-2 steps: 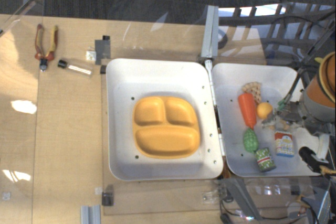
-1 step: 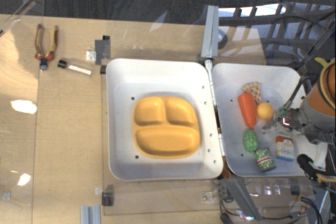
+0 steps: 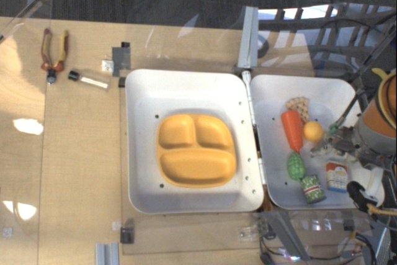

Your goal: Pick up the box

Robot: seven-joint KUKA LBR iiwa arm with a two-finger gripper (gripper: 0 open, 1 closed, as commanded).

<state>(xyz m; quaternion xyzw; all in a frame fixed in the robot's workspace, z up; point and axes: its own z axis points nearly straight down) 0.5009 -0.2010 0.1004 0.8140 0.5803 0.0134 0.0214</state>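
- Box to be picked up: a small white carton with a red top and blue print (image 3: 337, 177) is seen lying flat on the floor of the right-hand shallow white bin (image 3: 273, 133), near its right side, not yet lifted.
- At the far left, on the wooden bench (image 3: 74, 164), red-and-yellow-handled pliers (image 3: 54, 53) and a small clear tube with a black cap (image 3: 88, 78) are seen, well apart from both bins.
- In the left-hand shallow white bin (image 3: 139, 133), a yellow plastic tray with three compartments (image 3: 197, 149) is set in the middle.
- In the right-hand bin, an orange toy carrot (image 3: 292, 130), a small yellow ball (image 3: 313, 131), a green bumpy toy vegetable (image 3: 296, 166) and a small green can (image 3: 312, 189) are grouped to the left of the carton; a pale speckled item (image 3: 300, 107) lies above the carrot.
- At the right edge, the grey arm with its orange band (image 3: 379, 121) is seen over the bin, with the gripper (image 3: 338, 144) just above and beside the carton.
- Whether the gripper is apart or together cannot be told; nothing is seen held.
- Judged progress: approach only; grasp and lift remain.
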